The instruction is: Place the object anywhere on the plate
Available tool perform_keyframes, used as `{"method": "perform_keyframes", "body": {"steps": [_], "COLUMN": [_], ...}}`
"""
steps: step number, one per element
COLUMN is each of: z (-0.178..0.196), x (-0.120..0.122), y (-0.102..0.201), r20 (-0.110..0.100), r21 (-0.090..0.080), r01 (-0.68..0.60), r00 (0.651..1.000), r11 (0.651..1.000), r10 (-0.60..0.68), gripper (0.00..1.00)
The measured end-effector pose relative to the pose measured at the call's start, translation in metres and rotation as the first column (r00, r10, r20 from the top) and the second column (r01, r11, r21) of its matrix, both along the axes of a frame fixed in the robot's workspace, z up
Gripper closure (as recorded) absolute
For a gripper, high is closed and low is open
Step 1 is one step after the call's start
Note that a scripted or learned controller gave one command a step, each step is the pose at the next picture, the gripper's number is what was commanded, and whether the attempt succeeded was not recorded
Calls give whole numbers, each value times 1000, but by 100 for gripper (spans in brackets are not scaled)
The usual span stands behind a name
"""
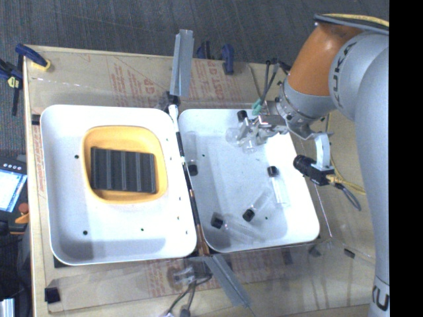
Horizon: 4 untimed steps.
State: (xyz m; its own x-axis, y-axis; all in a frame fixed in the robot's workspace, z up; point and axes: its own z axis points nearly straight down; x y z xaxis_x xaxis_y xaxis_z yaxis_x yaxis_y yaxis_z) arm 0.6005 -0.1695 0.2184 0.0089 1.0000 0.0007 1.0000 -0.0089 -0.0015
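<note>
We see the claw low over the far part of the right bin, hanging from the grey arm with its orange band, which comes in from the right. Its fingers are pale and blurred against the white bin floor, so we cannot tell how far apart they stand or whether anything sits between them.

The things in the right bin look like clear plastic pieces with small black caps or ends. The clear parts almost vanish against the white, so their outlines are hard to follow. We count four black bits on that bin's floor: one toward the right, one nearer the middle, one at the near left corner, and one beside the left wall. A clear tube lies just beside the first of these.

The plate lies in the left bin. It is yellow, with rounded corners and a dark ribbed centre, and we count one. It is well apart from the claw, across the wall between the bins.

There are two bins, side by side on the desk.
</note>
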Motion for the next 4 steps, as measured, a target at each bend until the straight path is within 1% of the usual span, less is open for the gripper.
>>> {"method": "perform_keyframes", "body": {"steps": [1,2,3,4], "z": [6,-22,-28,-27], "x": [25,56,9,9], "y": [69,132,165,164], "r20": [2,0,-4,-3], "r21": [-1,0,2,2], "r01": [-148,-225,-507,-506], "r00": [989,974,862,862], "r11": [989,974,862,862], "r10": [148,225,507,506], "gripper": [100,100,100,0]}}
